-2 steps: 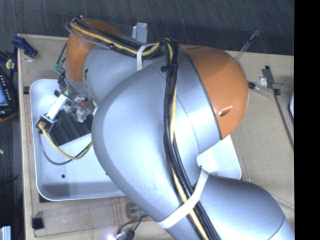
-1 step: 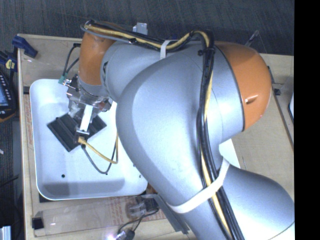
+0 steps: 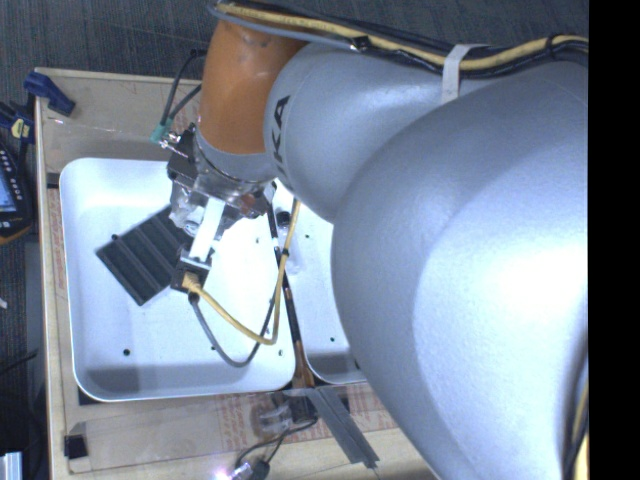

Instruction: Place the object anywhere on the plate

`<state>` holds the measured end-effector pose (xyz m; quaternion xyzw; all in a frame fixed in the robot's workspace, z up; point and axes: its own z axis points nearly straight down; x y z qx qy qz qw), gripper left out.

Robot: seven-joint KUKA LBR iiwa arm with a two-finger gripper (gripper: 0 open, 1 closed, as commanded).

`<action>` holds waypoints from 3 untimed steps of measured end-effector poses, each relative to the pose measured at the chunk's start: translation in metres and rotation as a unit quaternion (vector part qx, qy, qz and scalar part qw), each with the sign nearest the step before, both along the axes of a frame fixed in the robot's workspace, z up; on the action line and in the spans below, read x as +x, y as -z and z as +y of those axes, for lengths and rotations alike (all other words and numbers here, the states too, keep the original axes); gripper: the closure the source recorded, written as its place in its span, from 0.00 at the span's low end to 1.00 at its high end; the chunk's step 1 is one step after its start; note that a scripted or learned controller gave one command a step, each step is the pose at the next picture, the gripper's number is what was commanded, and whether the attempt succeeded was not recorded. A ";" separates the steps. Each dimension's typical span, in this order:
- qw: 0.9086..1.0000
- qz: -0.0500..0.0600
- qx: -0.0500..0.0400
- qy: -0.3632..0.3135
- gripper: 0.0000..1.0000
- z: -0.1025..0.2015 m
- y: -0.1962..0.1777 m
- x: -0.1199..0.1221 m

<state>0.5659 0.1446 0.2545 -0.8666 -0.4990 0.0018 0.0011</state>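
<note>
The grey arm [image 3: 450,248] fills most of the view's right half and reaches across to the bin on the view's left [image 3: 100,373]. Its orange band [image 3: 235,88] stands above the bin's far wall. Below the band the wrist narrows to the claw [image 3: 188,211], which hangs over the far middle of that bin, low and close to its white floor. The claw is seen from above and partly masked by its own mounting, so I cannot tell whether it is open or closed, and nothing can be seen gripped in it. The task's object, a ribbed black slab [image 3: 143,256] (flat, roughly rectangular, with parallel grooves across its top), lies on the floor of the same bin, toward its left side. It is turned on a diagonal, so that one corner points at the bin's left wall. Its upper right end sits just beside the claw, and whether the two touch cannot be made out. The second bin [image 3: 325,366] shows as a narrow strip of white rim and floor between the first bin and the arm's bulk. Both bins rest on a pale wooden surface [image 3: 110,98]. A blue clamp [image 3: 47,91] is at the surface's far left corner.
</note>
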 end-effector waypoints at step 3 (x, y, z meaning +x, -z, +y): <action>0.960 -0.002 0.002 -0.281 1.00 0.049 0.027 0.089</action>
